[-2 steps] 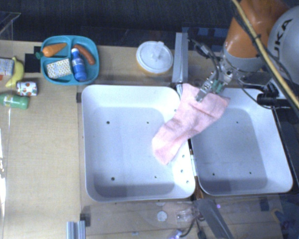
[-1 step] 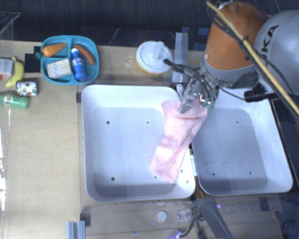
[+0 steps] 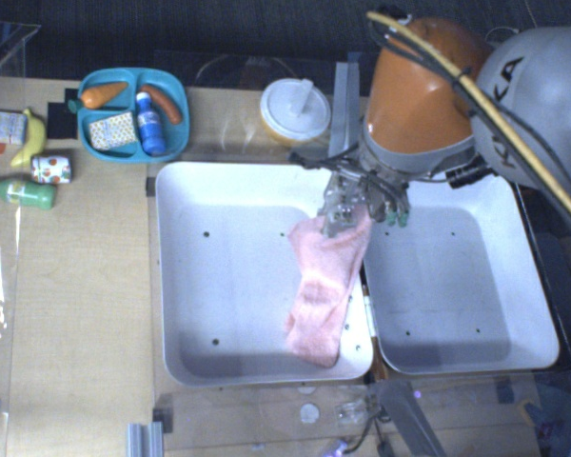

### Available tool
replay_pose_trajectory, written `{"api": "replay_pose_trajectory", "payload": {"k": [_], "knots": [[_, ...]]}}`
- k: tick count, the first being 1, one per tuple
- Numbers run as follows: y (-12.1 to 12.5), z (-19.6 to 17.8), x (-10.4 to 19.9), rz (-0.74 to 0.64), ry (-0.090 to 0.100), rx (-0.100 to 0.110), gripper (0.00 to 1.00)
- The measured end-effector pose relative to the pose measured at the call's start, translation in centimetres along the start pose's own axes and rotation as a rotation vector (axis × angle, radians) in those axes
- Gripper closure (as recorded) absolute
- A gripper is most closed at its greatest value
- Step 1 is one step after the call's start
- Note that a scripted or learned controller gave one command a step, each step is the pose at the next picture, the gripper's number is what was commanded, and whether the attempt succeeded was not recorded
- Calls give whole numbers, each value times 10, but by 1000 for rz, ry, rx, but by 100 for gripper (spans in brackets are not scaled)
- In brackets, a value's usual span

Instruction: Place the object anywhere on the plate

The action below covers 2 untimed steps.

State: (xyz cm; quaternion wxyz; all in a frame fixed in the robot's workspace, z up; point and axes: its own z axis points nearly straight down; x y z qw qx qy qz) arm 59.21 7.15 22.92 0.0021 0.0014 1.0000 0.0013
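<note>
Now gripper [image 3: 347, 215] pinching top of pink cloth [image 3: 324, 288]; cloth soft, fuzzy, hanging long into left bin [image 3: 200, 284].

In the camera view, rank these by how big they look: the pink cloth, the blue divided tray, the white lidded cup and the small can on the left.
1. Pink cloth, though it hangs raised toward the camera, so its lead over the tray is unsure.
2. Blue divided tray.
3. White lidded cup.
4. Small can.

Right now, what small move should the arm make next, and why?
Probably lift the gripper straight up a little. The cloth reaches it at the top end, but the rest trails across the left bin, and the plate sits beyond that bin's far rim.
</note>
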Motion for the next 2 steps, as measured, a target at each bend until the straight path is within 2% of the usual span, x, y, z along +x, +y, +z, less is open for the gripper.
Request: {"api": "replay_pose_trajectory", "payload": {"k": [1, 2], "knots": [[48, 4, 19, -3, 1, 0, 100], [48, 4, 19, -3, 0, 0, 0]]}}
